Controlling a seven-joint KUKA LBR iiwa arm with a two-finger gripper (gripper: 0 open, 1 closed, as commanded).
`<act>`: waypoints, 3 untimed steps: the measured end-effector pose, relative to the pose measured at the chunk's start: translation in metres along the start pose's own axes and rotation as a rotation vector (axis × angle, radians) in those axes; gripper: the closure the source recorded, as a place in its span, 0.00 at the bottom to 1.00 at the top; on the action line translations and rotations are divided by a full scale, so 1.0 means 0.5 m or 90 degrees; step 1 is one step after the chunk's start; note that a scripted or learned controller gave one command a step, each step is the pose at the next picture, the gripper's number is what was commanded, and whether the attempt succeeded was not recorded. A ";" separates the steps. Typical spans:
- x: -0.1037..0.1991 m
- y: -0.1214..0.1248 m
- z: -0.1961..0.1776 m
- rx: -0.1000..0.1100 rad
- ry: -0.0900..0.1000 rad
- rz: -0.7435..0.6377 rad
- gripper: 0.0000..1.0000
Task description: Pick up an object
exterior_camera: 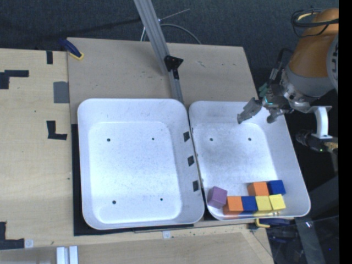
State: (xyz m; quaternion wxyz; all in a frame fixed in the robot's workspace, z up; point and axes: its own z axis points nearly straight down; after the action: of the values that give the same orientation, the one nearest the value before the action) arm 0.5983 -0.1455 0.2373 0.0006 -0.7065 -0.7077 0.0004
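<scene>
Blocks sit packed along the near wall of the right bin, touching each other. The gripper hovers at the far rim, its fingers spread and empty. Descending there, they could wedge between neighbours or hit the wall.

Right bin: blocks bunched along near edge, purple block at near-left corner; rest of floor open. Left bin floor open throughout. Slanted metal pole crosses above the bins' far edges, near the divide.
</scene>
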 end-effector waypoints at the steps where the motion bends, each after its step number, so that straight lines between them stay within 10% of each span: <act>1: 0.072 0.037 0.138 0.003 0.000 -0.002 0.00; 2: 0.105 0.071 0.300 0.004 0.000 0.000 0.00; 3: 0.121 -0.051 0.081 -0.004 0.000 0.001 0.00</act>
State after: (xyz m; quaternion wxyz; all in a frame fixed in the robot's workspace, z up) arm 0.5724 -0.0848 0.1967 -0.0015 -0.7070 -0.7072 -0.0015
